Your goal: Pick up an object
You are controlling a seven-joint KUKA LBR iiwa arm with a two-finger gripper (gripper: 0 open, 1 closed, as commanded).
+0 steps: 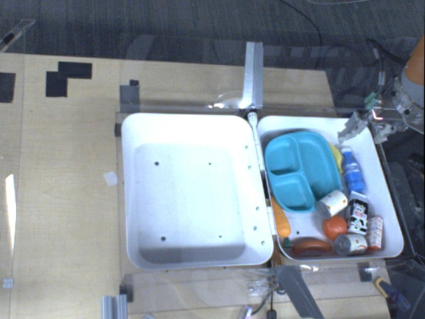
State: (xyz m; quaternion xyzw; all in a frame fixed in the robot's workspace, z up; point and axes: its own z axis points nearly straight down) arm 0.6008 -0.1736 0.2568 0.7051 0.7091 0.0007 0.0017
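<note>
The right bin (388,198) holds a blue divided tray (302,169), a blue bottle (352,172), a yellow item (337,155) beside it, a grey-white cylinder (331,203), a red ball (335,227), an orange carrot-like piece (282,222), a dark red piece (310,246), a black-and-white box (358,216) and a small can (350,244). My gripper (363,126) hangs over the bin's far right corner, above and right of the blue bottle, with its fingers apart and nothing between them.
The left bin (189,188) sits beside the right one, split by a metal divider post (254,78). The grey arm with its orange band (415,68) comes in from the right edge. Wooden bench surface lies to the left.
</note>
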